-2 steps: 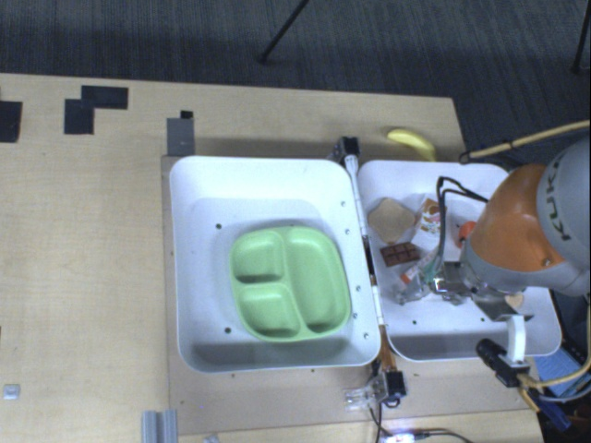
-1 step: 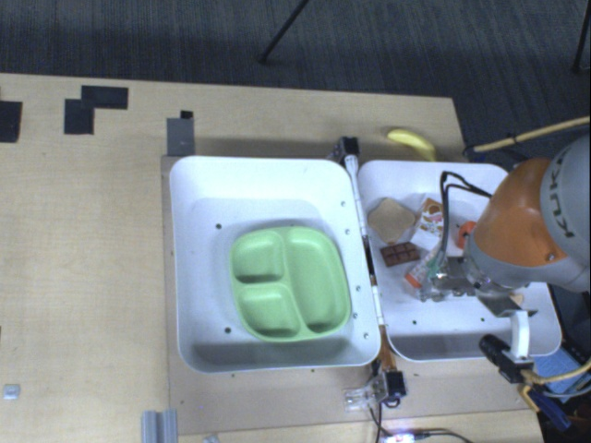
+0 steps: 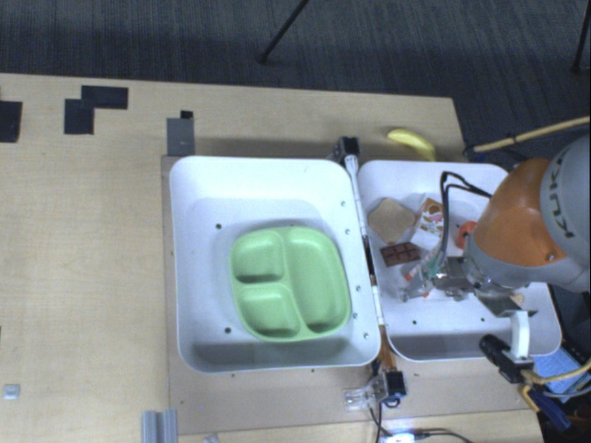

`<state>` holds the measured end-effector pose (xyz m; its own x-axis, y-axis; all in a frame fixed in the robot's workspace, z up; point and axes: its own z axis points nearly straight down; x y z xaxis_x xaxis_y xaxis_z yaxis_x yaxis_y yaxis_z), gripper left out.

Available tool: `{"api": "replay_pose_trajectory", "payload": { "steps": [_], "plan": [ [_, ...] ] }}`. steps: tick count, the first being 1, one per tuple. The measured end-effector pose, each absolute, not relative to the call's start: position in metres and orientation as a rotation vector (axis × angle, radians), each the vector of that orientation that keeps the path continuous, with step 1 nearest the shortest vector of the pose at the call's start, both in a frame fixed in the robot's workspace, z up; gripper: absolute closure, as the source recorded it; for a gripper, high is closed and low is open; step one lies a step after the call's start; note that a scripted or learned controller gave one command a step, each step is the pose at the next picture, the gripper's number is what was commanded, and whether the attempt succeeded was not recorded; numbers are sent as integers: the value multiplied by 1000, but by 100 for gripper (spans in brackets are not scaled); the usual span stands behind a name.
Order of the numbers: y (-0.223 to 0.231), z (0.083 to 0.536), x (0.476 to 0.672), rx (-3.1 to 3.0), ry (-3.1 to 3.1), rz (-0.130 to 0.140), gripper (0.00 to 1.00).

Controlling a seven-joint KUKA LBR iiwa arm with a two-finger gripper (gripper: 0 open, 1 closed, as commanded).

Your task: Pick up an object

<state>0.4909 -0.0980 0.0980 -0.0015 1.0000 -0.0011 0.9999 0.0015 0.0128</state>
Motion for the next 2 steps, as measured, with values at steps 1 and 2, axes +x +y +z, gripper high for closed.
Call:
{"api": "replay_pose_trajectory", "payload": {
  "steps": [1, 2],
  "plan": [
    [-97, 109, 492, 2210, 2216, 17, 100],
    [-97, 108, 492, 2210, 2217, 17, 0]
  ]
}}
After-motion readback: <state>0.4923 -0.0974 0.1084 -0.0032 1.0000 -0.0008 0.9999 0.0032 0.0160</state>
